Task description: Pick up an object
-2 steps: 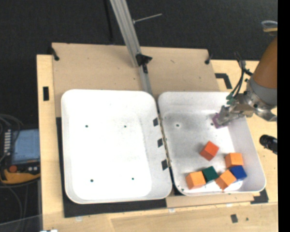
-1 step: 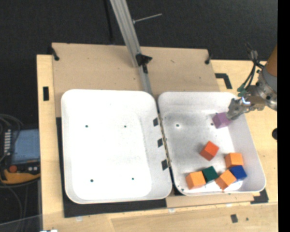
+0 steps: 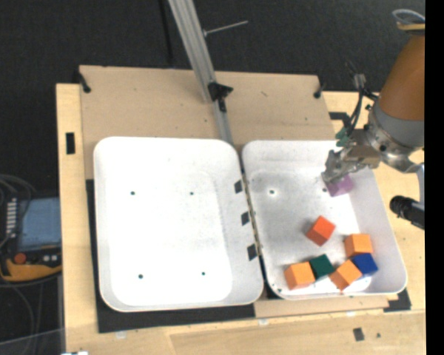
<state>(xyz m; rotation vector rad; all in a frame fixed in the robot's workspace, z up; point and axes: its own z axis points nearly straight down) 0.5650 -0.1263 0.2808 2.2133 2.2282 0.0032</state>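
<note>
- The end effector (image 3: 339, 170) hangs over the right bin (image 3: 281, 161), in the upper right part of that bin, with the arm (image 3: 403, 87) reaching in from the right of the frame.
- A purple block (image 3: 341, 186) sits right under and just below the fingertips in the picture; its top edge is hidden by them.
- Whether the block is between the fingers or only behind and below them I cannot tell, and the end effector's state cannot be read from this angle either.
- The key relation: the purple block lies directly beneath the tool, a touch toward the lower edge of the frame. It looks roughly cubic, so there is no long axis to line up with.
- My reading is that the purple block is the target and the step in hand is the descent or closing on it; the lift is not yet done.
- The other blocks lie well apart from the tool, toward the lower right of the bin: a red block (image 3: 320, 230) alone in the middle, then a cluster by the bottom rim with an orange block (image 3: 300, 274), a green block (image 3: 322, 265), a blue block (image 3: 364, 263) and two more orange ones.
- The left bin (image 3: 170, 220) sits beside the right one on the desk (image 3: 170, 95).
</note>
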